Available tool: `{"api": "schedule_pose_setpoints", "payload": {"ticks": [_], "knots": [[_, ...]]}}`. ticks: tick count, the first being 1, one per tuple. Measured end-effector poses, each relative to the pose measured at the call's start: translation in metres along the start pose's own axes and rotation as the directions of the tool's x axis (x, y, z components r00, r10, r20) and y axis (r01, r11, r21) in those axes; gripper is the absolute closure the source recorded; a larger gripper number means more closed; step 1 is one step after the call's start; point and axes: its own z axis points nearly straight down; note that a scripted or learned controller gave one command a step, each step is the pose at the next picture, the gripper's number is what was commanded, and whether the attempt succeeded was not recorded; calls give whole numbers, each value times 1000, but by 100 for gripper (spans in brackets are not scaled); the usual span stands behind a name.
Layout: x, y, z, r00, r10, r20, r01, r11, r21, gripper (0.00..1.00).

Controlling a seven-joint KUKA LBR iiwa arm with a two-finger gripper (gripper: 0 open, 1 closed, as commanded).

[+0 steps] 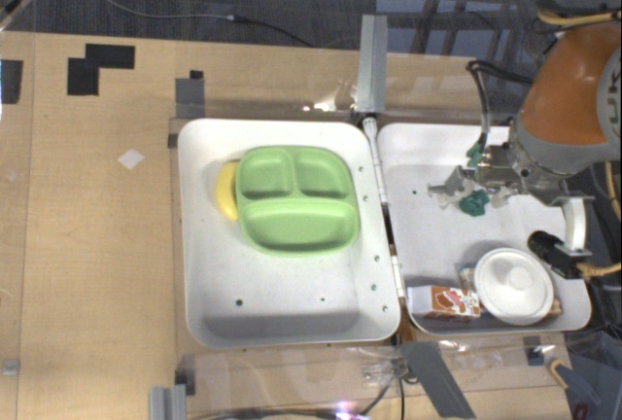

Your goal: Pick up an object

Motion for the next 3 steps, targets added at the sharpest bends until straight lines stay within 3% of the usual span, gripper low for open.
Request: {"api": "schedule_pose_setpoints", "payload": {"ticks": [1,2,3], "knots": [[-74,37,33,993,114,1,-114,993,0,0],[-57,64,116,999,54,1,-54,999,-4,0],[-77,-3,115,987,163,2,-163,987,-4,0]]}}
